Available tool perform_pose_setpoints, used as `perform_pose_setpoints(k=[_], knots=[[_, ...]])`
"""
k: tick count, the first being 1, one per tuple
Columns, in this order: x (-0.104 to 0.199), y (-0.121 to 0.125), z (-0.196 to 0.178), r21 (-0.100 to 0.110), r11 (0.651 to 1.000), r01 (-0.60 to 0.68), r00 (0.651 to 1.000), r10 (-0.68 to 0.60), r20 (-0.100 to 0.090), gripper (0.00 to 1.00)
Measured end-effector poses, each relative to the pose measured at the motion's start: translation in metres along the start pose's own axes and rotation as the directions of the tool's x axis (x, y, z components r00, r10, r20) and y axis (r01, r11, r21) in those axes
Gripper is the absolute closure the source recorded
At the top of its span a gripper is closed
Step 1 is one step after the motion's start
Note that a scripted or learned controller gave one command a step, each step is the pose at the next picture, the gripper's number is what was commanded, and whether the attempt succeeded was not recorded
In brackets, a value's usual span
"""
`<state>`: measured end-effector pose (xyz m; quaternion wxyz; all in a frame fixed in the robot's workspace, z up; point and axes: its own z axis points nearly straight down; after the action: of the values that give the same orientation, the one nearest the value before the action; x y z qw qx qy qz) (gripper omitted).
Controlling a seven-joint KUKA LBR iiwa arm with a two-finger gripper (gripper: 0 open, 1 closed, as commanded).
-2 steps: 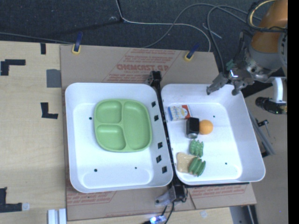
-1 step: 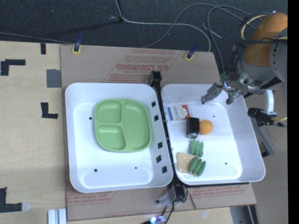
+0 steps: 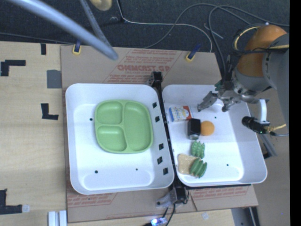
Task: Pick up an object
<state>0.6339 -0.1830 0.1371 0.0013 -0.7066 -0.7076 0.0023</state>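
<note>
Over the right bin [image 3: 244, 171] the gripper [image 3: 215, 102] hung open and empty, while the orange ball [image 3: 207, 128] touched the black block [image 3: 193, 128], so a closing finger could have nudged either one away.

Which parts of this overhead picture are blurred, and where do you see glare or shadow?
Camera view: the grey bar crossing the top left is soft and out of focus; the green plate and the small items in the right bin are fairly sharp; both white bins look bright, with soft shadow along the left bin inner walls.
</note>
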Motion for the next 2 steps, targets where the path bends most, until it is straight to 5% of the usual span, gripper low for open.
perform_pose_setpoints(k=[1, 2], knots=[[0.001, 0.001, -0.013, -0.003, 1.0, 0.002, 1.0, -0.002, 0.0, 1.0], [-0.006, 0.002, -0.059, -0.008, 1.0, 0.0, 1.0, 0.0, 0.0, 1.0]])
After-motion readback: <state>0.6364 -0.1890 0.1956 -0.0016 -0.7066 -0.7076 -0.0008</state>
